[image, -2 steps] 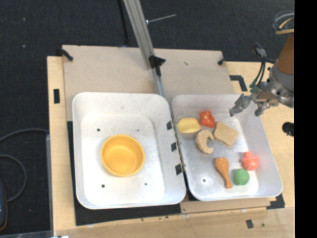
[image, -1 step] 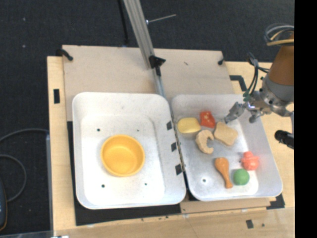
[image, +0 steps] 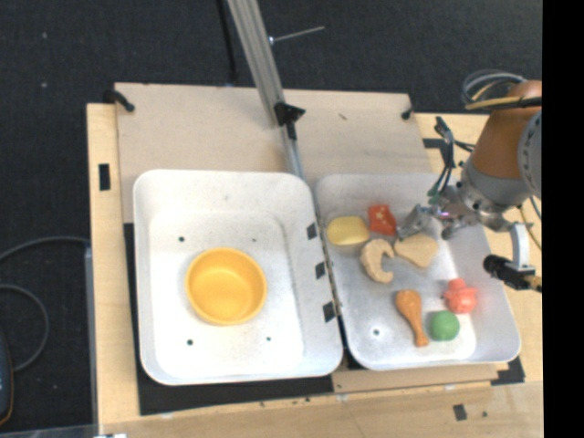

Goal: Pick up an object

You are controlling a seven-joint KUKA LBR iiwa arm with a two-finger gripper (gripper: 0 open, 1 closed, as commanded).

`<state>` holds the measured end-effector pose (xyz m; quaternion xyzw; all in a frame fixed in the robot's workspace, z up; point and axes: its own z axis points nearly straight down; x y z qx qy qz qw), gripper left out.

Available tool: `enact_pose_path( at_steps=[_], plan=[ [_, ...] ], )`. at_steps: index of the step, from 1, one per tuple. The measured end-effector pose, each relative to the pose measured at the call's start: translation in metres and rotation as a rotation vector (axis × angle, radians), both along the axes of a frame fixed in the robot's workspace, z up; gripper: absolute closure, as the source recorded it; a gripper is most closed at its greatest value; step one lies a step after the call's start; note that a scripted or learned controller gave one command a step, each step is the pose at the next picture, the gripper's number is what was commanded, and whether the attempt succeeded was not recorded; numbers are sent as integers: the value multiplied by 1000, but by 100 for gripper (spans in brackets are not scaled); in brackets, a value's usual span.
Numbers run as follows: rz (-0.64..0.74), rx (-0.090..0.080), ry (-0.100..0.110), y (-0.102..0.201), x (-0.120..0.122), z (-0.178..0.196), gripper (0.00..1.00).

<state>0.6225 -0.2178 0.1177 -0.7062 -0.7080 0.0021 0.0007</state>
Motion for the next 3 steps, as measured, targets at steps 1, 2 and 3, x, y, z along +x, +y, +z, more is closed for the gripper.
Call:
enact_pose_path(
  at_steps=[1, 2, 3],
  plan=[
    [1, -2, -10, -1, 2, 16, 100],
    [1, 0, -12, 5, 6, 79, 100],
    [1, 0, -8, 0, 12, 139, 100]
  ],
)
